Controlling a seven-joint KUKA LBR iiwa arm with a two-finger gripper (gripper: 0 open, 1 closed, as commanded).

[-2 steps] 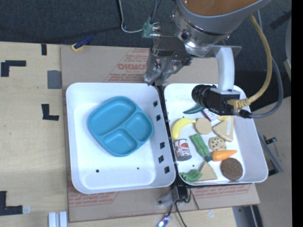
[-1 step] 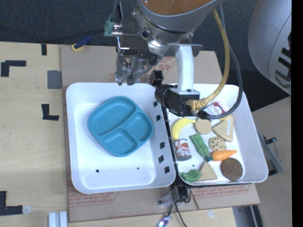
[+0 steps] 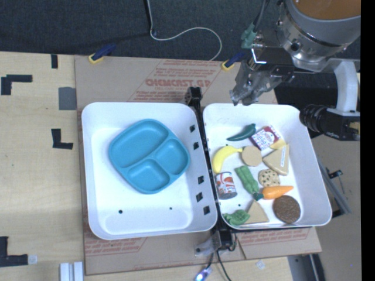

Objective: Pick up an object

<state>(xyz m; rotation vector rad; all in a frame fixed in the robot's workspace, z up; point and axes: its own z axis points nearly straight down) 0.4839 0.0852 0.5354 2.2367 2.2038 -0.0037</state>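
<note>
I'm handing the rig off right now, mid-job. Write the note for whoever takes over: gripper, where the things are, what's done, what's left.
Gripper: raised above the far rim of the right bin, nothing visible between its fingers.
Right bin holds the toy food: banana, green pepper, red packet, small can, cheese wedge, carrot, brown round cookie, and other pieces.
Left bin holds a blue divided plate.
Done: nothing picked yet.
Left: descend onto one object, grip it, lift it clear.
</note>
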